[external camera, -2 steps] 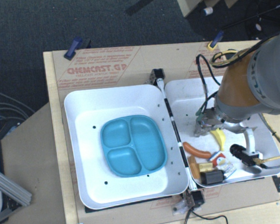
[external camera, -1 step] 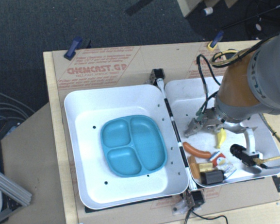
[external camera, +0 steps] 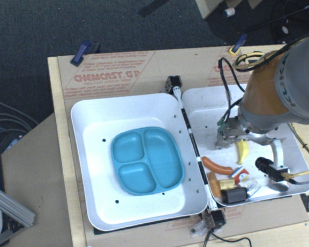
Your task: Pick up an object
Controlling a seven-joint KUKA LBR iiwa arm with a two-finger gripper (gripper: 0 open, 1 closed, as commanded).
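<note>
In the right bin (external camera: 206, 104) my gripper (external camera: 225, 137) hangs low over the bin floor, under the grey and orange wrist. A small yellow banana (external camera: 243, 151) lies just right of it and a little nearer the front. An orange sausage (external camera: 217, 166) lies in front of the gripper, apart from it. Toward the front wall sit a brown block (external camera: 214, 186), a black block (external camera: 235, 195) and a small red and white piece (external camera: 241, 175). I see nothing held.
The left bin (external camera: 92, 152) holds a blue divided plate (external camera: 147, 159) at its middle. A divider wall (external camera: 191, 138) separates the two bins. The back part of the right bin floor is bare. Cables loop above the wrist.
</note>
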